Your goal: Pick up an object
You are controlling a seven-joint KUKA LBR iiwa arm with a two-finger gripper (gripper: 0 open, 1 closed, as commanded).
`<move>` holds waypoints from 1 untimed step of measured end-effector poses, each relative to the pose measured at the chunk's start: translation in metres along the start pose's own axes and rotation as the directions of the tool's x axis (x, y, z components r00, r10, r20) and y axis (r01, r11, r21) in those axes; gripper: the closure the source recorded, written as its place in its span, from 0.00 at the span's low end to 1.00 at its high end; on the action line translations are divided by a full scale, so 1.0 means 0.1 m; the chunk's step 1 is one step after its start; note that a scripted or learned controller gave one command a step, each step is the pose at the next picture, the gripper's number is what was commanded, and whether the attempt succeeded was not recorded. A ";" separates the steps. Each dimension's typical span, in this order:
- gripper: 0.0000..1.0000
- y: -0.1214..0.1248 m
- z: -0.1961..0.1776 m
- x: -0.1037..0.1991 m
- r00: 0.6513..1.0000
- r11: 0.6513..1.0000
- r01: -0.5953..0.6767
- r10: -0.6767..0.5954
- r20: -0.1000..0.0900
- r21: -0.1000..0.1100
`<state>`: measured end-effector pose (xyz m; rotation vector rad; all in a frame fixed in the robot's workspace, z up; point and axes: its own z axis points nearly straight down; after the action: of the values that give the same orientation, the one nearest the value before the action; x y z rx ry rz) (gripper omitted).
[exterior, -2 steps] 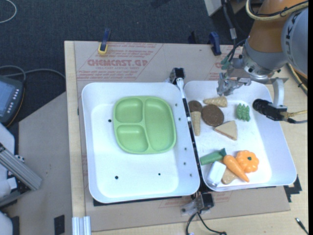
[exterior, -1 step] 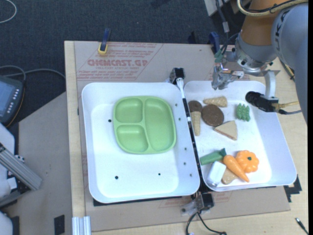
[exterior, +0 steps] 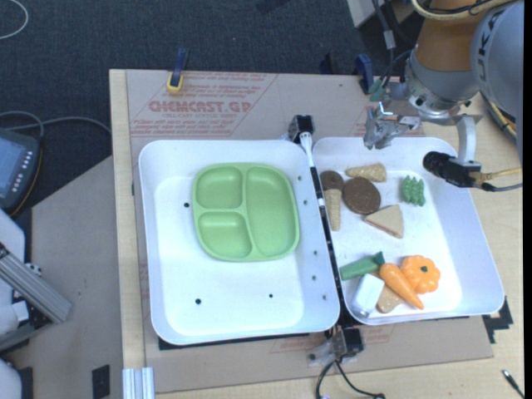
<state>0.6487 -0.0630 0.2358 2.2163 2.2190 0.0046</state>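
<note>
— How do the jaws stand?

— The gripper (exterior: 381,134) hangs over the far rim of the right bin (exterior: 482,248); its fingers sit close together with nothing between them.

— What lies nearest?

— A tan cracker (exterior: 367,172) just below it, then a brown disc (exterior: 361,196) touching a dark cookie (exterior: 332,180) and a cone (exterior: 333,209). A sandwich wedge (exterior: 386,220) is beside the disc, a green tree (exterior: 412,190) to the right.

— And nearer the front?

— A carrot (exterior: 400,283) against a pumpkin (exterior: 421,273), with a green bar (exterior: 362,266) and a white block (exterior: 366,292).

— The left bin (exterior: 166,289)?

— It holds a green tray (exterior: 246,211).
</note>
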 end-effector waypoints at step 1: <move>1.00 0.11 0.17 -0.05 1.000 1.000 0.000 0.000 0.001 0.003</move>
<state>0.6597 -0.0679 0.2186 2.2175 2.2197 0.0004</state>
